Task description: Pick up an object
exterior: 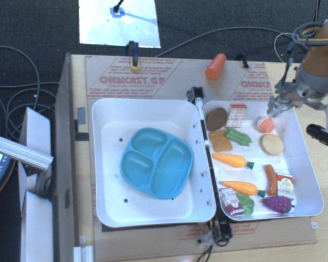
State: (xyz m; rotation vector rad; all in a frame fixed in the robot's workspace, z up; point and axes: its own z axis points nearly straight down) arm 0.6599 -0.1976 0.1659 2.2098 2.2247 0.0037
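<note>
1. You see the pincer low over the far end of the right bin; whether it is open or closed you cannot tell.
2. Just beside its tip, on the near-left side, lies a small orange-and-white round piece, close enough that contact cannot be judged.
3. Nearer than that piece sits a pale round biscuit.
4. Left of the pincer lie a red-and-white carton and a brown disc.
5. Well to its left, the left bin holds a blue divided plate.
6. On the desk beyond the bins lies an orange cylinder.
</note>
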